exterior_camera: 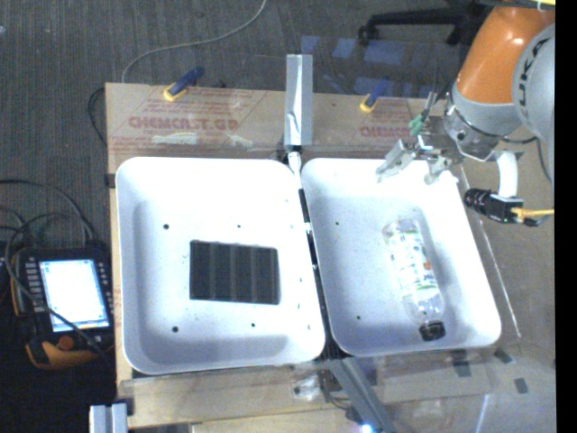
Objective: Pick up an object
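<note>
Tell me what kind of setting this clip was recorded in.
Likely a robotics lab test bench: two white bins on a clamped cardboard sheet, a teach pendant on the carpet, and an office chair base behind.

Robotics lab, white bins [135, 242] on bench, teach pendant [68, 296], floor cables

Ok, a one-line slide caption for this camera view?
End effector, open, hovers over the right bin's far edge; clear plastic bottle lies inside, dark panel in left bin.

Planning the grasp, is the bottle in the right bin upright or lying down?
Lying down: the bottle lies flat along the right bin floor, cap nearest the camera.
</note>
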`<state>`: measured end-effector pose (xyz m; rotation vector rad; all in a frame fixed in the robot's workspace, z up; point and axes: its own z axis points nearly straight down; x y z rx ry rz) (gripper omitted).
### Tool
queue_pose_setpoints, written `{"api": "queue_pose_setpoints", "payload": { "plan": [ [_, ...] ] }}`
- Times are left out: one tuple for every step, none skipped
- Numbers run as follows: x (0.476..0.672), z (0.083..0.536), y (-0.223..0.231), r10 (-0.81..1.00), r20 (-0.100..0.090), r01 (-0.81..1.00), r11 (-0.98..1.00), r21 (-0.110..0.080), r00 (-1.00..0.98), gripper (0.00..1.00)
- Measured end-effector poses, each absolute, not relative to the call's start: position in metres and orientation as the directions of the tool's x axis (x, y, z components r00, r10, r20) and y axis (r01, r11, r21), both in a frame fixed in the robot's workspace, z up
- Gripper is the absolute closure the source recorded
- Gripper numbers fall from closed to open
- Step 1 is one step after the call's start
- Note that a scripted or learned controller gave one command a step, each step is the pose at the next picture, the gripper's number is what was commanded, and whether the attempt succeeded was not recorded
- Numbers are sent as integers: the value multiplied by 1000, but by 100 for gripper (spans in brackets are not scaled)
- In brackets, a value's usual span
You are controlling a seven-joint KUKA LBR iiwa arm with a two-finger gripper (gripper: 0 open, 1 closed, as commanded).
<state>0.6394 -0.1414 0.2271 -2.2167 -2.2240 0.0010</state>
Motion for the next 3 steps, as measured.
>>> {"api": "queue_pose_setpoints", "payload": {
  "plan": [
    [613,97,-180,998,-1,998,55,0,-55,0],
    [613,105,-178,998,3,998,56,0,-56,100],
    [613,105,-178,998,2,998,57,0,-57,0]
  ]
}}
